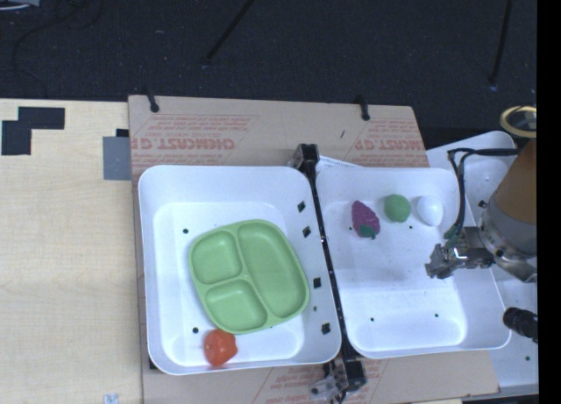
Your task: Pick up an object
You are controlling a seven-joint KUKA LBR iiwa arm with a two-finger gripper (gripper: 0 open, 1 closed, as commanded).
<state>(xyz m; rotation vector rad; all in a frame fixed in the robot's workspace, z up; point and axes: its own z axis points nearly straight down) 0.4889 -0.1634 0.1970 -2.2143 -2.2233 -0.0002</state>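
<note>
Approach phase, nothing picked. Gripper [445, 262] sits at the right side of the right bin [403, 328], near the rim; can't tell if the fingers are apart or together, and nothing visible between them. Candidates lie along the bin's far side: white ball [429, 210] nearest the arm, green ball [397, 208] beside it, purple object [365, 218] further left. Next move, my guess: shift toward the far side and line up over the white ball. It looks smooth and round, so it may roll.
</note>
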